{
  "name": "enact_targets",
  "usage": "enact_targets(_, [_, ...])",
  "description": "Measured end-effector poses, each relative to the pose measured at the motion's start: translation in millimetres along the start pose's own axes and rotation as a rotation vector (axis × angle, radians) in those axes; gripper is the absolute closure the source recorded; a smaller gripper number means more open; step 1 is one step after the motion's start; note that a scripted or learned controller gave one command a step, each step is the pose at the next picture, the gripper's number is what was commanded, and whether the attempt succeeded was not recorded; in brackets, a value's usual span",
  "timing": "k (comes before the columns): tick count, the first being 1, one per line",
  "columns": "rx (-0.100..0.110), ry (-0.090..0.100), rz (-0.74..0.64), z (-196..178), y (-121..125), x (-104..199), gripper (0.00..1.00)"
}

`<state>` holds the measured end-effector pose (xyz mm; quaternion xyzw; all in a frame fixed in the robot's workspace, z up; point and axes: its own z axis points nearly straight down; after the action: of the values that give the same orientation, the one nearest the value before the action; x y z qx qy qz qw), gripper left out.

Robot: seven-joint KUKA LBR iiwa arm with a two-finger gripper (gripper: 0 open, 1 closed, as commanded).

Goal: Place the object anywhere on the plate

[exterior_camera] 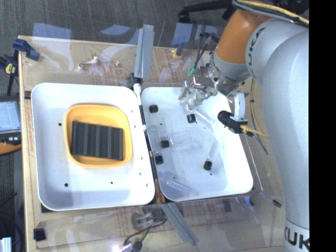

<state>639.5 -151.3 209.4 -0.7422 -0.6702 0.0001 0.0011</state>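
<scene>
Dark ridged block [98, 140] lying flat inside the yellow plate [73, 121] and covering most of its floor, with its long side running across the view; the plate sits near the middle of the left white bin [47, 182]. Gripper [192, 97] hanging over the upper part of the right white bin [236, 180], close to that bin's far wall and well apart from the plate; whether the tool is parted or closed cannot be made out, as its metal parts blur together against the white floor, and nothing is seen clamped in it. Grey arm [283, 88] with its orange band [236, 30] entering from the right. Small black pieces scattered on the right bin's floor: one near the upper left corner [153, 108], one just below the gripper [191, 118], two by the left wall [165, 144] [158, 159], one toward the lower right [208, 166]. Metal bar [143, 51] standing behind the gap between the bins.
</scene>
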Motion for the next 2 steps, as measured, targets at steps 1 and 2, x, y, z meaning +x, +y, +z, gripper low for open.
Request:
enact_targets(1, [0.002,-0.002,-0.155,-21.8,-7.3,81.7,1.0])
enact_targets(2, [0.004,-0.001,-0.425,13.9,-33.4,120.0,1.0])
